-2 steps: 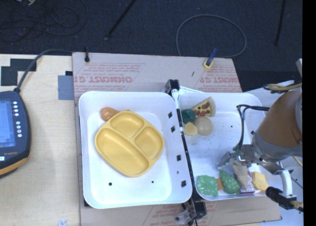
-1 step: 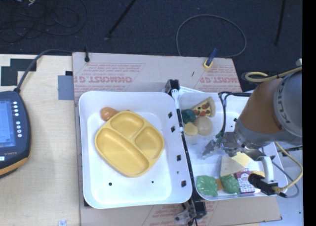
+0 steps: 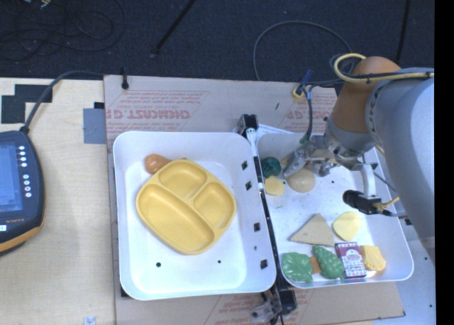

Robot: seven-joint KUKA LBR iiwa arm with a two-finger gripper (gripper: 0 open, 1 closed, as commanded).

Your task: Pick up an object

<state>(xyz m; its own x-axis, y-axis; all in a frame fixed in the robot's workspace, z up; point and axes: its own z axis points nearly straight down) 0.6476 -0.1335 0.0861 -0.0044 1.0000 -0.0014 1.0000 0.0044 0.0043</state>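
Right bin (image 3: 397, 263) | arm bent down | tool (image 3: 303, 166) over tan ball (image 3: 301, 182)

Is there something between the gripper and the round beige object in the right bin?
Nothing visible stands between them. The gripper is directly over the round beige object, near the top of the right bin. The nearest neighbours, a yellow piece and a dark green piece, lie to its left.

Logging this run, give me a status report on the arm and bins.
Gripper low in right bin, over tan ball; grip unclear. Teal piece, yellow chunk crowd its left. Yellow tray in left bin.
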